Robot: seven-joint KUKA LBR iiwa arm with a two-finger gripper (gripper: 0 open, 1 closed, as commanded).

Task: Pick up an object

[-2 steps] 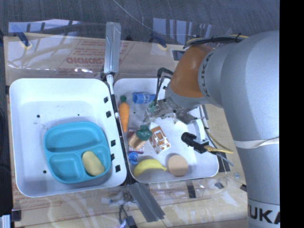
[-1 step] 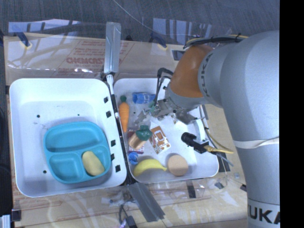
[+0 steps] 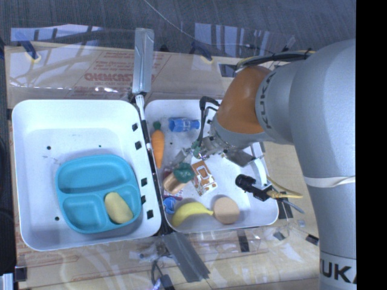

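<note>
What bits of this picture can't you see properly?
- Camera view: the far corner of the right bin is hidden under the arm.
- The green thing beside the carrot: too small and overlapped to name.
- The small blue thing by the banana: partly hidden, too small to name.
- The arm: cut off by the bottom edge.

Grey arm [image 3: 314,107] reaching in from right, orange-banded wrist [image 3: 245,101], pincer [image 3: 202,145] pointing down

On my bench the left white bin [image 3: 36,122] holds a teal divided tray [image 3: 91,177]. A pale yellow, potato-shaped lump [image 3: 119,207] lies in the tray's lower right compartment. Brown cardboard [image 3: 91,72] with red print lies behind both bins, and beyond it I see dark carpet [image 3: 72,5].
</note>
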